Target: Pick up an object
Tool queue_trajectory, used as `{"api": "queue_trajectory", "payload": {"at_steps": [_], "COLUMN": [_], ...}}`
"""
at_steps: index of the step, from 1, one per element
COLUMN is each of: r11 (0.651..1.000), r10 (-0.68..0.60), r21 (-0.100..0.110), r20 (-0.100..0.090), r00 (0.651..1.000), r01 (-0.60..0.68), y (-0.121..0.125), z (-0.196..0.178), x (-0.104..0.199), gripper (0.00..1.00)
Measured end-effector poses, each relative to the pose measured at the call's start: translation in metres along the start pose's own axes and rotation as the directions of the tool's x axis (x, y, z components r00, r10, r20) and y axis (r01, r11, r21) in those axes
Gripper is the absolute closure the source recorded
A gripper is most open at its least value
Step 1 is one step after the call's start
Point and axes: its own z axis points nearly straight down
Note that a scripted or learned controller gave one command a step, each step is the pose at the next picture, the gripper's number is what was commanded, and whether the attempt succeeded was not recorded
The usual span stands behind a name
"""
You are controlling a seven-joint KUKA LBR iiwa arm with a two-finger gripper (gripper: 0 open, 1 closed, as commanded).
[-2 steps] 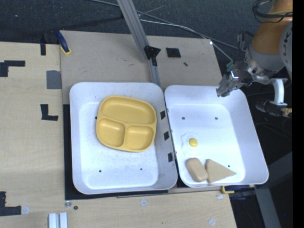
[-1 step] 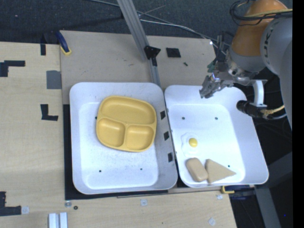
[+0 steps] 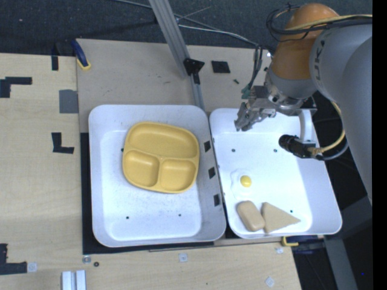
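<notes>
- The yellow divided plate (image 3: pixel 161 156) fills the left bin (image 3: pixel 103 162), likely too broad to grasp.
- The tan wedge (image 3: pixel 279 216) and tan roll (image 3: pixel 249 215) lie together near the right bin's (image 3: pixel 314 186) front edge.
- A small yellow piece (image 3: pixel 245 180) lies mid-bin.
- The gripper (image 3: pixel 245 124) hangs over the far edge, holding nothing; finger spread unclear.

Landmark: left white bin (image 3: pixel 103 180), on the wooden bench (image 3: pixel 36 180).
Right white bin (image 3: pixel 320 180): just beside the left bin, to its right.
Metal pole (image 3: pixel 169 23): slants up past the left bin's far right corner.
Black tape marks (image 3: pixel 60 142): on the bench, left of the left bin.
Blue-and-yellow clamp (image 3: pixel 81 54): beyond the left bin's far left corner.
</notes>
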Motion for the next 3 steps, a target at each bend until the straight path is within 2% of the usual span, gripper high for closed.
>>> {"api": "queue_trajectory", "payload": {"at_steps": [1,3], "r11": [1.000,1.000], "r10": [0.000,0.000], "r21": [0.001,-0.001], "r20": [0.000,0.000], "r00": [1.000,1.000], "r01": [0.000,0.000], "y": [-0.013,-0.015], "z": [0.005,-0.011], "x": [0.049,0.148], "gripper": [1.00,1.00]}}
